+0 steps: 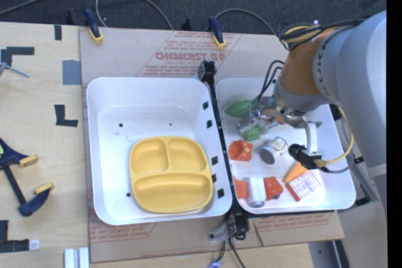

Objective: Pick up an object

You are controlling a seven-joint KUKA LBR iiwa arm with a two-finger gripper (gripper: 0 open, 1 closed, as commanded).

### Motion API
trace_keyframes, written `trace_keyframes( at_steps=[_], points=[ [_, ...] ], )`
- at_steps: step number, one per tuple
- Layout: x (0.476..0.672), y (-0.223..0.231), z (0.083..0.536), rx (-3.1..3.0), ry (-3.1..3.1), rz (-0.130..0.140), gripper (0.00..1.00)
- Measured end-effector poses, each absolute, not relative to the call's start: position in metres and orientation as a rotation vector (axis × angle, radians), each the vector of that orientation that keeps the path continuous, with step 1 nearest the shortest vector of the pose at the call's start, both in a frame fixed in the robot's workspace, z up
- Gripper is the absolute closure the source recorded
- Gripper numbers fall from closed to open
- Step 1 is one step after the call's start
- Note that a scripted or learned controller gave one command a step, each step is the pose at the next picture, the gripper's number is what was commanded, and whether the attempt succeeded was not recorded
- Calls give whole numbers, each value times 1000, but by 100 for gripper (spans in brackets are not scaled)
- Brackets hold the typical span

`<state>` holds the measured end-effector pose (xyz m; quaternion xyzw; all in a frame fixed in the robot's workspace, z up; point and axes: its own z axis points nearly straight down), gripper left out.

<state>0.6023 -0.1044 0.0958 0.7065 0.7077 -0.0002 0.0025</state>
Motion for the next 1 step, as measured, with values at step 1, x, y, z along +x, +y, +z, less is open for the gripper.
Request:
trace_keyframes(
  at_steps=[1],
  points=[
    [550, -63, 184, 2220, 2225, 0, 100]
  ],
)
